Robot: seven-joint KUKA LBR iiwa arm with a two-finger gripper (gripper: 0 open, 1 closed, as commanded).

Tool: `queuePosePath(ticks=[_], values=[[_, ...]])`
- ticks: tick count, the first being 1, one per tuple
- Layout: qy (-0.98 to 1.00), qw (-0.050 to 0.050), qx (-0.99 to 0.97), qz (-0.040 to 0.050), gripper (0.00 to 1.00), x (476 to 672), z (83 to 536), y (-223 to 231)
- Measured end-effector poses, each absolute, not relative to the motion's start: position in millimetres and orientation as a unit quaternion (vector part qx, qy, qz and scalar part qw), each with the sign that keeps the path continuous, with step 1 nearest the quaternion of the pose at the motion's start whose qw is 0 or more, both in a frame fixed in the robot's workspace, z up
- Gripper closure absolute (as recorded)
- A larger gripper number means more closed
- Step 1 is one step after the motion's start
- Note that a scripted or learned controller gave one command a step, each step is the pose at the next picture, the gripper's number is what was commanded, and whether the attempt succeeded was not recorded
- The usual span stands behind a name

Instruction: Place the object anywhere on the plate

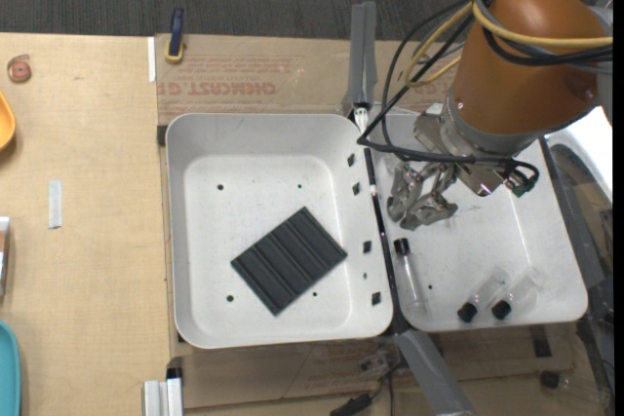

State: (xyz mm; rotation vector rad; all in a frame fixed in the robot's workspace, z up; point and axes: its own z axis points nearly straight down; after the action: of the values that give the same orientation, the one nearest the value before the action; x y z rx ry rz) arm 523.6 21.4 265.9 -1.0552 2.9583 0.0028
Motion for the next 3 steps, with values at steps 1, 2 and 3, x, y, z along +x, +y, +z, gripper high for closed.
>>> queuePosePath(ticks=[1, 2, 3], values=[[0.897, 0.0, -0.442, 0.0012, 1.0, 525.6, 244, 81], [0.821, 0.002, -0.571, 0.0007, 1.0, 499.6, 316, 54], [0.566, 0.002, -0.824, 0.0017, 1.0, 479.0, 327, 110]])
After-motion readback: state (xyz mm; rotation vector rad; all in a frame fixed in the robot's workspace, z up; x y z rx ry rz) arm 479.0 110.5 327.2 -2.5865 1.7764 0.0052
